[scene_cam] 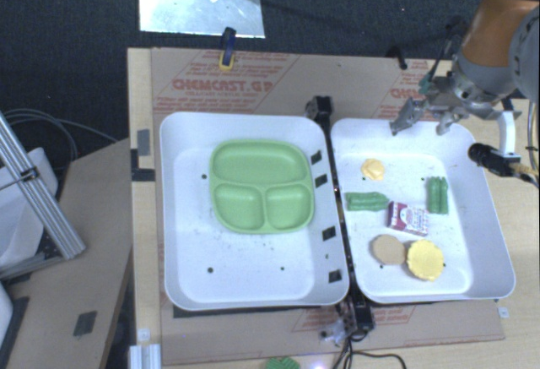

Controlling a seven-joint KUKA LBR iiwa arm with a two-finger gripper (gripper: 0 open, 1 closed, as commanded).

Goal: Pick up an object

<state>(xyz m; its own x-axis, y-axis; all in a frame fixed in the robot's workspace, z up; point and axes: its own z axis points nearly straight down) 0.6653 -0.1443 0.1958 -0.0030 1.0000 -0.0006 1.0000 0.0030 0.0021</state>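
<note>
1. In the left half of the frame sits the left bin [181, 215], a shallow white tray holding a pale green divided plate [260, 187] with one wide compartment at the top and two smaller ones below.
2. A row of black clips [323, 181] runs down the seam where the two bins meet, at the centre of the frame.
3. The right bin [481, 224] carries all the loose pieces. Toward its upper left lies a small yellow lump [372, 169].
4. Just below that lump is a green, stubby, bean-like piece [365, 201], lying crosswise.
5. Lower still, a flat tan disc [388, 251] touches a bright yellow round piece [424, 260] on its right.
6. Just above that pair is a small maroon and white packet [408, 218], tilted.
7. To the right of the packet stands a ribbed green piece [437, 194], set lengthwise up the frame.
8. In the upper right, the gripper [422, 114] hangs over the far rim of the right bin, fingers spread apart with nothing between them, well apart from every piece.
</note>
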